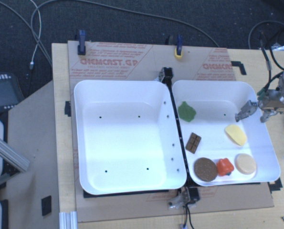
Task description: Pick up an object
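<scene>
The right bin (213, 92) holds several small objects: a green leafy piece (186, 111), a brown chocolate bar (193, 142), a yellow wedge (236, 134), a round brown cookie (205, 169), a red-orange piece (225, 166) and a cream disc (246, 163). My gripper (250, 118) hangs over the right bin's far right side, just above the yellow wedge in the view. Its fingers are spread open and nothing sits between them.
The left bin (89, 128) lies beside the right one, sharing a middle rim. Both rest on a cardboard sheet (127, 56) clamped to the bench. Cables run across the dark floor behind, and a dark clip (166, 73) sits at the bins' far junction.
</scene>
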Robot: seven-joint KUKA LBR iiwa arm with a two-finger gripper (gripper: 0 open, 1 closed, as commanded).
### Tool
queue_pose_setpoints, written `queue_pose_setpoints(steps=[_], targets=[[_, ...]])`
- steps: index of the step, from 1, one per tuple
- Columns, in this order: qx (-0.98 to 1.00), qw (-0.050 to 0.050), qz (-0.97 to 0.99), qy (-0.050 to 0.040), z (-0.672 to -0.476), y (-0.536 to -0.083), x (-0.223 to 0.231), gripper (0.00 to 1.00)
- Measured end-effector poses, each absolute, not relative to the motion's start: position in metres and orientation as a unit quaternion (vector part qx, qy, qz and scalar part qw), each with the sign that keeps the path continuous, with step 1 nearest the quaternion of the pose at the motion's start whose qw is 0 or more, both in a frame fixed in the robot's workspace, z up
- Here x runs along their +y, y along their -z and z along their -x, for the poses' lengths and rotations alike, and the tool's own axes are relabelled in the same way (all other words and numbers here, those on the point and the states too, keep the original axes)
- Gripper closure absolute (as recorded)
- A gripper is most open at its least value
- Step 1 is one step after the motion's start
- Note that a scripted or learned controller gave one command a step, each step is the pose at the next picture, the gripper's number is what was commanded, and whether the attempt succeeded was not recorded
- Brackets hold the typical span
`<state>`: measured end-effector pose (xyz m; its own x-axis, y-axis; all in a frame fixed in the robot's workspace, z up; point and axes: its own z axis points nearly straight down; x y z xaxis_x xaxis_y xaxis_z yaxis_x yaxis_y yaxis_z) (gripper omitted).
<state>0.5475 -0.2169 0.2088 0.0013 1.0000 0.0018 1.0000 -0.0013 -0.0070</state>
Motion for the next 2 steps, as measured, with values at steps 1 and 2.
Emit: queue_pose_setpoints(steps=[1,2], targets=[[-0.707,0.000,0.707,0.0002,-0.549,-0.213,-0.217,0.00],[-0.707,0.002,0.707,-0.0011,-0.547,-0.150,-0.215,0.00]])
